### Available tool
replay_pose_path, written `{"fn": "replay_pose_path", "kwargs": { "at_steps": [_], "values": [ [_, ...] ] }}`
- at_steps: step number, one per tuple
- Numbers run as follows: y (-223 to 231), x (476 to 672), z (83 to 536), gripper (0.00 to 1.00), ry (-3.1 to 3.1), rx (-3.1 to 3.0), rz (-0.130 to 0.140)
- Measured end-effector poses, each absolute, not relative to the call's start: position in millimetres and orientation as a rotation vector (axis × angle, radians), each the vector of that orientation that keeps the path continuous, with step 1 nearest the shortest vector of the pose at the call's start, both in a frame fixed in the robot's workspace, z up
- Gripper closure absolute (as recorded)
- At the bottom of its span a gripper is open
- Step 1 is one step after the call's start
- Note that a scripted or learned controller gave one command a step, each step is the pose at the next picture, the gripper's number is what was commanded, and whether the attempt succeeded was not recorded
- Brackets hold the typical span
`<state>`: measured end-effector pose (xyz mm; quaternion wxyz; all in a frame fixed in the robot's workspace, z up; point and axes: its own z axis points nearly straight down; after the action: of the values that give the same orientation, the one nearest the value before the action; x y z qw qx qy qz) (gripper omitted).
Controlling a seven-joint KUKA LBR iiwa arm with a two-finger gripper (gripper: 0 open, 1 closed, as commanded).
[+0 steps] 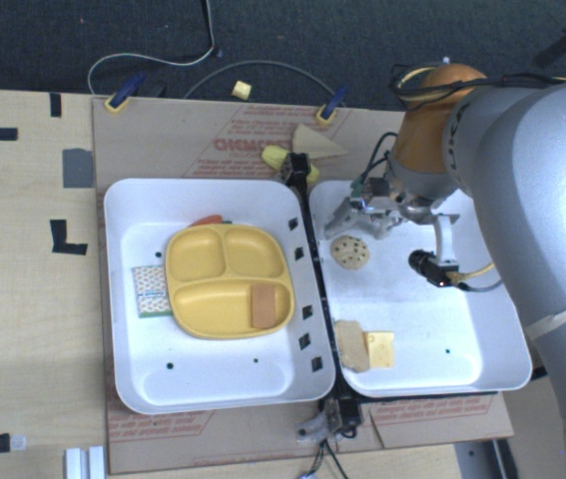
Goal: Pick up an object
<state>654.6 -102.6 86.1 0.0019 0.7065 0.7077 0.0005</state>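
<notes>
A wooden bench [23,297] carries a cardboard sheet [213,143]. On the cardboard sit two white bins: the left bin [138,367] and, touching its right side, the right bin [482,357]. Behind the bins lies a small yellow block [242,90].

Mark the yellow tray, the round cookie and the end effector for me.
yellow tray [231,279], camera view, on the divider between its compartments.
round cookie [349,252], camera view, on the middle of its dotted top.
end effector [362,220], camera view, midway between its fingertips, above the cookie.
</notes>
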Motion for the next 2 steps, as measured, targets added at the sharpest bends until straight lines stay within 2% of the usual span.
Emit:
{"fn": "replay_pose_path", "kwargs": {
  "at_steps": [1,2],
  "values": [
    [-95,636.4,86,0.00,2.218,2.217,0.001],
    [-104,660.0,86,0.00,2.223,2.218,0.002]
  ]
}}
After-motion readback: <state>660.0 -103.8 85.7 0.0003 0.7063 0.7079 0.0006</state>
